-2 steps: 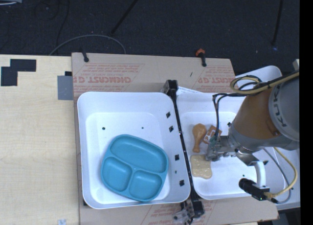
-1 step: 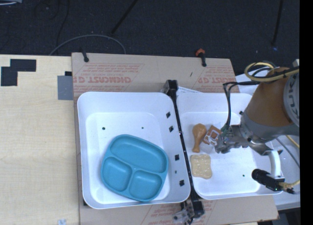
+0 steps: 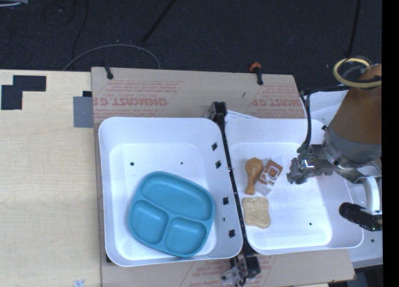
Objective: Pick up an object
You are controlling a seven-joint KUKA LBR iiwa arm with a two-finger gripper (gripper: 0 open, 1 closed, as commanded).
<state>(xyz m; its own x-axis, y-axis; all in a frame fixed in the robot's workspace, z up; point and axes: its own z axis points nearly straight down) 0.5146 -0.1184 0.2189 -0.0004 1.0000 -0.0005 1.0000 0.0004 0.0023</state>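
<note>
- Grey metal two-finger gripper (image 3: 298,171) sits over right white plastic bin (image 3: 312,233), nearer its right wall than its middle, w/ nothing visibly between the fingers. Open or closed? Can't tell, too small & dark from here.
- Candidates, all in right bin's left half, close to the divider betw. the bins: tan plastic toy drumstick (image 3: 252,173), lying roughly along the left wall; small brown-and-white printed packet (image 3: 270,173) just beside it on the gripper's side, looks touching or nearly; pale beige flat toast-like piece (image 3: 256,211) nearer the front edge, apart from the other two.
- Left white bin (image 3: 115,155) carries a blue three-compartment plastic plate (image 3: 171,213) toward its front; not a sensible target, too wide for the fingers I'd judge.
- Step in hand, as I read it: line up & descend on one object.
- Packet is nearest the gripper, but drumstick crowding it means a finger could land on both. Risky.
- Drumstick: best approach prob. across its thin shaft, fingers straddling the narrow part, not the bulb end.
- Beige piece is isolated = clean finger room, but flat, so fingers need to go right down to the bin floor.
- Keep clear of the left wall on descent; drumstick sits near it.
- Confirm the grasp only once sth. is seen betw. the fingers after lift.
</note>
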